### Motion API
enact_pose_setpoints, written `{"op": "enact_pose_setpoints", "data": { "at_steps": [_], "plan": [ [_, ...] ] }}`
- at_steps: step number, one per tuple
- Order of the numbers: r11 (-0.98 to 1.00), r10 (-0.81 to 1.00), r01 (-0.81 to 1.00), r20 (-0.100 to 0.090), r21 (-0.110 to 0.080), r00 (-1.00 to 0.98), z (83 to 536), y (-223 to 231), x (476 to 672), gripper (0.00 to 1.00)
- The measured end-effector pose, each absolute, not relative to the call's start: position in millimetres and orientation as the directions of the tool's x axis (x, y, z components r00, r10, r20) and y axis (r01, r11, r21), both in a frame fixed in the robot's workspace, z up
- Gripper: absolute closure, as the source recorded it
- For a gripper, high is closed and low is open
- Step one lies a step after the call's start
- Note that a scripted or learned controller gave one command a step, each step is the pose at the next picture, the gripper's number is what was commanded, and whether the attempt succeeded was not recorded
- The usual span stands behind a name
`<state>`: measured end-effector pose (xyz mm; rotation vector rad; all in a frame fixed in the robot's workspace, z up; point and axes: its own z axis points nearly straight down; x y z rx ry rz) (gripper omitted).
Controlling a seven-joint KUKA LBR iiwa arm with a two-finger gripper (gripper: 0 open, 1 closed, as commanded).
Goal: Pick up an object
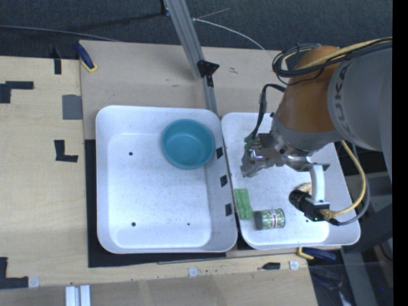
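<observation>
A wooden bench (pixel 38 190) bears two white bins. The arm's bulk hides much of the right bin (pixel 299 234), where its gripper (pixel 252 164) hangs; its grip cannot be told. A small can (pixel 269 219) and green packet (pixel 243 203) lie near; a blue bowl (pixel 188 143) sits in the left bin (pixel 146 215).

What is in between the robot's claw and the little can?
In the camera view, only bare white floor of the right bin lies between the gripper and the small can. The green packet sits just left of that stretch.
</observation>
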<state>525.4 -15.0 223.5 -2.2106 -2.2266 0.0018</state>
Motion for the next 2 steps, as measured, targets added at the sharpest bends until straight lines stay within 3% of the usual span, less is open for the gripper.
{"op": "enact_pose_setpoints", "data": {
  "at_steps": [2],
  "plan": [
    [0.007, 1.0, 1.0, 0.001, -0.003, -0.007, 225, 92, 516.7, 1.0]
  ]
}}
